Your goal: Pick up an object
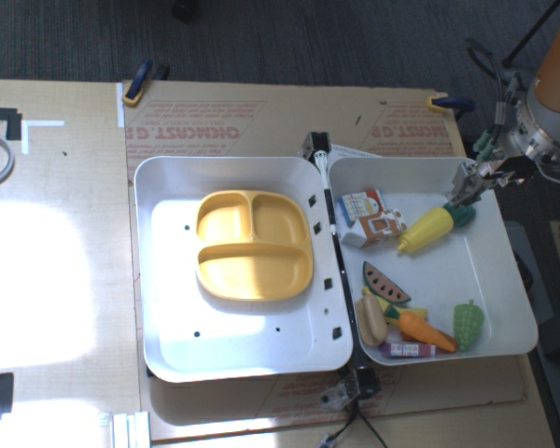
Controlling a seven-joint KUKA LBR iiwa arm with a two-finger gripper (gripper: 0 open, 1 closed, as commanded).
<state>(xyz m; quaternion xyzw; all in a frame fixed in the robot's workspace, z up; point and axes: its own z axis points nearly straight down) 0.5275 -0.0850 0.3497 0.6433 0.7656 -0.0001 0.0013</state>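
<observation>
The right bin [500, 246] holds several toy foods: a yellow corn cob [429, 230] with a green end, a small white and orange carton [370, 218], a watermelon slice [386, 284], a carrot [424, 329], a green leafy piece [468, 323], a hot dog bun [371, 320] and a purple tube [406, 349]. My gripper [466, 187] hangs over the bin's upper right corner, just above the corn's green end, fingers pointing down and left. Nothing shows between the fingers.
The left bin [164, 278] holds a yellow divided plate [255, 246]. Clamps [317, 144] join the bins at their shared wall. Cardboard [215, 124] lies under both bins. Cables [493, 63] run at the upper right by the arm.
</observation>
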